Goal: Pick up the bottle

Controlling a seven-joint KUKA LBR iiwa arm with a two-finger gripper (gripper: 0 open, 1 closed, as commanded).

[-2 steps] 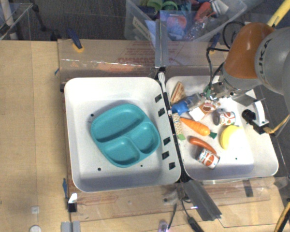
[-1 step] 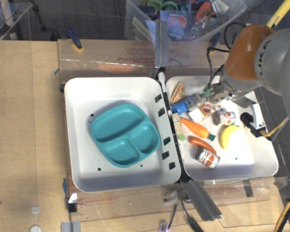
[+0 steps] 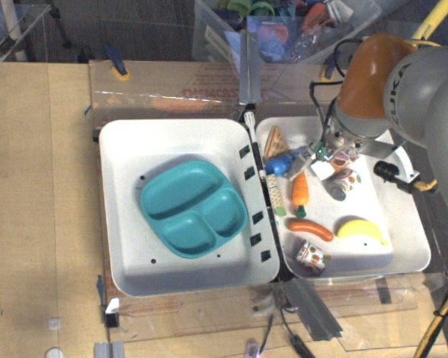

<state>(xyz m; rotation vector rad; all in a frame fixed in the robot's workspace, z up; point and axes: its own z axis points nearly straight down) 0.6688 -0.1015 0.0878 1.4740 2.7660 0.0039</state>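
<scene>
Grey arm (image 3: 403, 73) is reaching in over the right bin (image 3: 411, 252), while the teal divided plate (image 3: 193, 209) is lying in the left bin (image 3: 127, 148). Its gripper (image 3: 330, 154) is hanging just above the bottle (image 3: 342, 182); its grip state cannot be told. Nearby are lying a sausage (image 3: 310, 230) and a carrot (image 3: 301, 189).
</scene>
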